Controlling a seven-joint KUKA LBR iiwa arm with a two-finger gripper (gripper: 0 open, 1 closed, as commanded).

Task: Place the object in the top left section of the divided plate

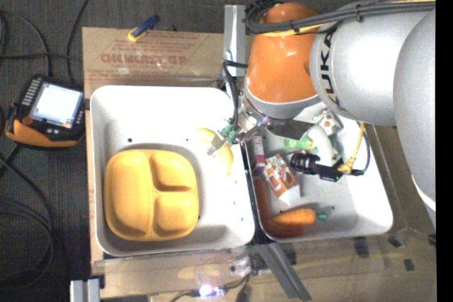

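Not yet done, judging by the layout: all sections of the yellow divided plate (pixel 151 194) bare, top left one included. Target apparently the pale yellow object (pixel 225 152), possibly a banana, lying on the floor of the left bin (pixel 141 101) near its right wall, just beyond the plate's upper right corner and apart from it. Directly over that object, the gripper (pixel 224 137), low under the orange band of the arm (pixel 368 60); open, closed or gripping cannot be told at this angle, so no claim of a hold. Left to do, by this reading: secure the object, lift, carry left across the plate, release into the top left section. Counted: one plate with three sections, one yellow object, two bins. In the right bin (pixel 379 219): one carrot (pixel 297 217), one printed packet (pixel 279 177), one white carton (pixel 327 125), plus small items too cluttered to count. Outside the bins: one pendant (pixel 46 111) and one blue item (pixel 144 27) on the cardboard.
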